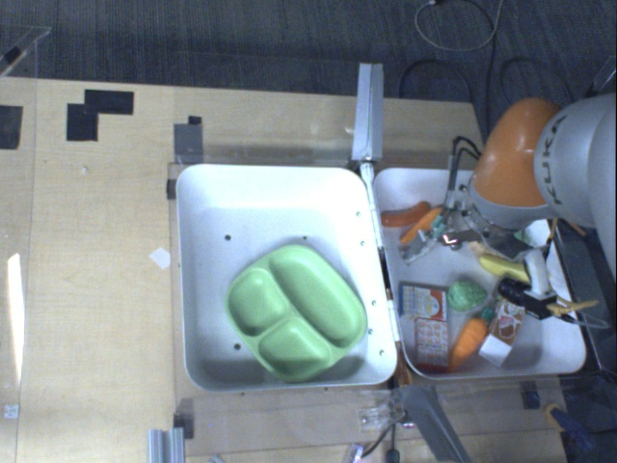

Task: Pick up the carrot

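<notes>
An orange carrot (469, 340) with a green top lies near the front of the right bin (564, 360), slanting up to the right. My gripper (425, 240) hangs low over the back left part of that bin, well behind the carrot and to its left. Right beside the gripper, on its far side, lie a second orange piece (420, 224) and a reddish strip (397, 217). Whether either one touches the gripper is unclear.
The right bin also holds a picture card (422, 324), a green lump (466, 295), a yellow banana (503, 265), a brown packet (508, 322) and a white block (494, 351). A green divided plate (295, 311) lies in the left bin (207, 220).
</notes>
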{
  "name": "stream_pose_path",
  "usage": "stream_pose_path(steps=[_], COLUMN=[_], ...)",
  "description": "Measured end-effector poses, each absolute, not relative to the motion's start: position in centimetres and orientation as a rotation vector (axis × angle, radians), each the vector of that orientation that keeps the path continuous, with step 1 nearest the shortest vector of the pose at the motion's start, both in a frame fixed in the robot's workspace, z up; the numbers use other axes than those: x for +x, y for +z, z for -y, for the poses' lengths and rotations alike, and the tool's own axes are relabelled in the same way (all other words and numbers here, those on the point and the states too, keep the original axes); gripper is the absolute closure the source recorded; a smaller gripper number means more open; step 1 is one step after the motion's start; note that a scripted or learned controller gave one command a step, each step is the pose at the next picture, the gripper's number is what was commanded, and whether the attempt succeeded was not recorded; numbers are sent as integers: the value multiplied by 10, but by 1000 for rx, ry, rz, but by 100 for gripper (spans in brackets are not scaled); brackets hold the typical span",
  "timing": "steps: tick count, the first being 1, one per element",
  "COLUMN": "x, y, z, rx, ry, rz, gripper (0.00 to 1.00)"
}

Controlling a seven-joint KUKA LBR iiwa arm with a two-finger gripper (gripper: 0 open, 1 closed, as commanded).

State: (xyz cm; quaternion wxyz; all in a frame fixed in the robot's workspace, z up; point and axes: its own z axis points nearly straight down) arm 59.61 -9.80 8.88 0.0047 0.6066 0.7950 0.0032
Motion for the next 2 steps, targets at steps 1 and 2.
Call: stream_pose_path(steps=[1,2], x=[617,592], y=[98,89], z=[181,172], rx=[1990,1610], ry=[5,9], rz=[-2423,-2682], gripper=[0,0])
